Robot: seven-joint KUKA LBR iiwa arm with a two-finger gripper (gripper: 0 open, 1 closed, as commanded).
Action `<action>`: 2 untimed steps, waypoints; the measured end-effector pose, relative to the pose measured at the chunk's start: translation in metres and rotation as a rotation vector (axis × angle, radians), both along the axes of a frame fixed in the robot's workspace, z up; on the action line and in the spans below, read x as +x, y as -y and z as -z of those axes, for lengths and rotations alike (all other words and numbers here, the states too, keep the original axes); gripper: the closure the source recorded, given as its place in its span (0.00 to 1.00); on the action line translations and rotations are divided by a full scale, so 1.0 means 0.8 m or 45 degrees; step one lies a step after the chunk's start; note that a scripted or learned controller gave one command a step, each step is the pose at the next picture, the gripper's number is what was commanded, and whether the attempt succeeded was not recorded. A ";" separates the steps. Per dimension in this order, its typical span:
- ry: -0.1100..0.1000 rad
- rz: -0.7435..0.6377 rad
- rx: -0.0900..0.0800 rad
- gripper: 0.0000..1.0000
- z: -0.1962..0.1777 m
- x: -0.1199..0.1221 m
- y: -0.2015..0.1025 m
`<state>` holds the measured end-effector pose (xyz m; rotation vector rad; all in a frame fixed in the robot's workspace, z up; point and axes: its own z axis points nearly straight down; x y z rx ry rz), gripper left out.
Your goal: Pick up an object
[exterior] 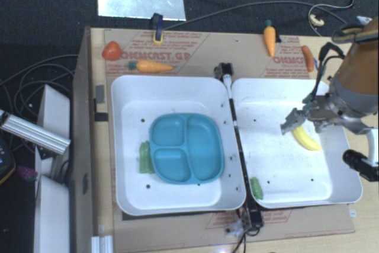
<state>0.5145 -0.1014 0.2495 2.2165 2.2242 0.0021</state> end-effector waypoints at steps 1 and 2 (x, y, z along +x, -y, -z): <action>0.000 0.004 -0.002 0.00 0.020 0.069 0.077; -0.008 0.004 0.001 0.00 0.189 0.069 0.119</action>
